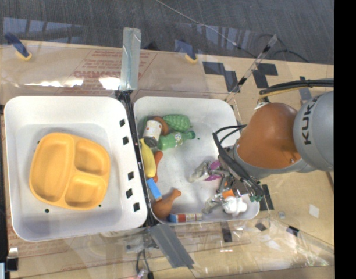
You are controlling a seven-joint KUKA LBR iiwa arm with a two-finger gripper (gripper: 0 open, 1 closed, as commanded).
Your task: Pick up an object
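Over right bin (184, 106) corner, pincer (229, 197) low among toys; grip state unreadable. Advise: centre on one item, descend straight.

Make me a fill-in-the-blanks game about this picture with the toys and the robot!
1. The yellow tray with three sections lies in the ____ bin.
2. The band above the arm's wrist is ____.
3. The banana lies along the ____ wall of the right bin.
4. The toy drumstick is ____ in colour.

Missing words: left; orange; left; brown
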